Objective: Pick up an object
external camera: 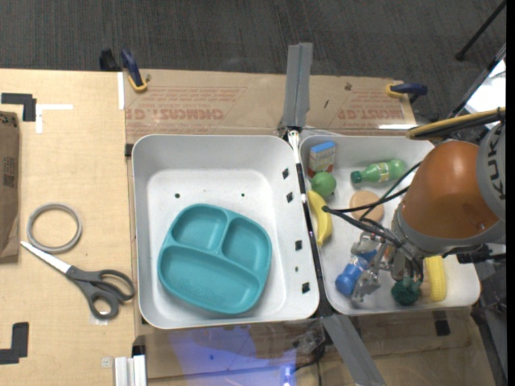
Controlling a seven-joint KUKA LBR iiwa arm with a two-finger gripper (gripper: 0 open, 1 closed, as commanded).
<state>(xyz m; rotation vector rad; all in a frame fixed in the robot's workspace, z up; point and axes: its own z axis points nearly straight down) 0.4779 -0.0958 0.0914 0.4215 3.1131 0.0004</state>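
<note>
Left bin [153, 215]: at frame centre, I see it bearing just a teal divided plate [214, 257], lying flat in its lower half; I read this bin as the drop side.
Right bin [459, 296]: at the right of the frame, crowded with small toys, so my pick has to come from here.
Arm [451, 191]: its orange band covers the bin's right half, wrist reaching down toward the lower centre of that bin.
Gripper [372, 273]: low among the toys; I cannot tell its state, since cables and metal parts blur together.
Blue toy [348, 280]: my likeliest target, touching or just left of the gripper's tip at the bin's lower centre; I see nothing clearly held.
Near neighbours: a dark green toy [405, 293] and a yellow corn cob [435, 277] sit just right of the gripper.
Farther toys: a banana [321, 218] along the left wall, a green bottle [378, 172] toward the top.
</note>
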